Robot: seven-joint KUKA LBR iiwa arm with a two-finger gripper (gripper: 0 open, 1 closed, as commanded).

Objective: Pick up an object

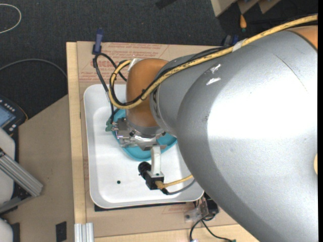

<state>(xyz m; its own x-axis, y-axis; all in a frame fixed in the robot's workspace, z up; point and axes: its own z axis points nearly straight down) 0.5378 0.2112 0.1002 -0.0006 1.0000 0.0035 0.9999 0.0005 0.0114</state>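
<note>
The grey arm (pixel 242 125) reaches over the white bin (pixel 103 175) on the counter (pixel 81 74), its orange band (pixel 144 92) above the wrist. The gripper (pixel 132 135) is down at a turquoise object (pixel 135 151) lying near the bin's middle; I cannot tell how the gripper is set, since the wrist hides it.

Bench with one white bin in sight

The pale wooden bench (pixel 75 135) carries a shallow white bin (pixel 101 175) (its right part hidden under the grey arm), with printed brown cardboard (pixel 146 51) lying flat beneath and behind it, and a small metal bracket (pixel 194 215) at the front edge.
</note>
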